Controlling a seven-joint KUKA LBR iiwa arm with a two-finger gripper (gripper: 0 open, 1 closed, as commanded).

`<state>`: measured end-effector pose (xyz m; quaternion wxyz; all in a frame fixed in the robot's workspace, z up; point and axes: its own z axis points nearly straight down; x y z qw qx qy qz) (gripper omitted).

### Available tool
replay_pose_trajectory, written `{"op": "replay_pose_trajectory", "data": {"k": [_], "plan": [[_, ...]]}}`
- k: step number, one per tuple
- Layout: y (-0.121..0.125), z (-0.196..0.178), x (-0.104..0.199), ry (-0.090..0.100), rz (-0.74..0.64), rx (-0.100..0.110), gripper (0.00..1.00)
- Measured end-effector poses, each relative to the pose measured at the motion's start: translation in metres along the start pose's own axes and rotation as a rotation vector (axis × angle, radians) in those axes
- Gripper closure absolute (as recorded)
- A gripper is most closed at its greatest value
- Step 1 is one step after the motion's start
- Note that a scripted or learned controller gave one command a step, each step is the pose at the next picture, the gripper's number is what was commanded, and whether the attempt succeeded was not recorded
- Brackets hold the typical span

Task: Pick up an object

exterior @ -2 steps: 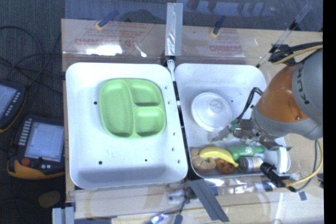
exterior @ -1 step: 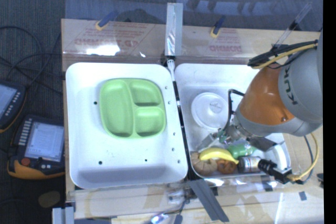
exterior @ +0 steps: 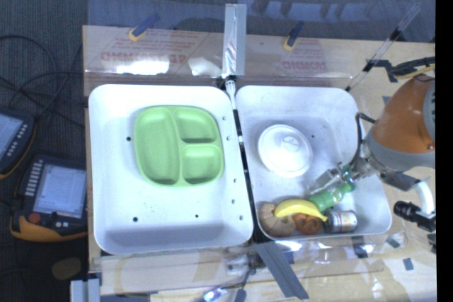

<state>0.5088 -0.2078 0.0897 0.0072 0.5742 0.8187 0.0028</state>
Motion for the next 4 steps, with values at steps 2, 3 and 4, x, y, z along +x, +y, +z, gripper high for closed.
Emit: {"op": "replay_pose_trajectory", "data": {"k": [2, 3, 4], "plan": [[0.0, -0.057, 0.011, 0.01, -0.182, 0.014, 0.0], [0.01, 0.0, 0.06, 0.001, -0.067, 0.006, 0.0], [0.11, 0.002, 0.054, 0.0, 0.309, 0.004, 0.0]]}}
